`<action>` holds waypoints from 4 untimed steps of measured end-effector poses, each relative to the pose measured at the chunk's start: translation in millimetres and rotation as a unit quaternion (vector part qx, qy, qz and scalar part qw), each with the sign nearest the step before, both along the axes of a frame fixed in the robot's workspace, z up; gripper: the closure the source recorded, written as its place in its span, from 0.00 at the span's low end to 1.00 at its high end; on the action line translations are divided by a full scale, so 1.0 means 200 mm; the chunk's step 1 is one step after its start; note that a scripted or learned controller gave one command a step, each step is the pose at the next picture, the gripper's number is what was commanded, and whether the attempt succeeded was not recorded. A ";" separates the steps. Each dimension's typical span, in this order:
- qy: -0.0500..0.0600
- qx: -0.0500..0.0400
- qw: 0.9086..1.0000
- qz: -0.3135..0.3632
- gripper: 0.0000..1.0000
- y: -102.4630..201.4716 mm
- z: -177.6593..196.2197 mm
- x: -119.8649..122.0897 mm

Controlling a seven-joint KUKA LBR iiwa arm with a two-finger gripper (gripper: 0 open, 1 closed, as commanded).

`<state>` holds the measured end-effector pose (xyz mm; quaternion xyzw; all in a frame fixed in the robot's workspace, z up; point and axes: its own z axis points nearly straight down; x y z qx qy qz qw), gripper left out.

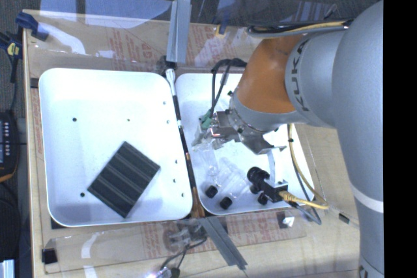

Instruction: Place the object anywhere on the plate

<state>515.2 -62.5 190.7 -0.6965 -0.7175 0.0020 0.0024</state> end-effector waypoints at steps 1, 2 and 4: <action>0.000 0.000 1.000 -0.022 1.00 0.59 0.00 0.28; -0.002 -0.001 0.999 -0.052 1.00 0.73 0.70 0.55; -0.001 -0.001 1.000 0.016 0.00 1.40 0.57 0.47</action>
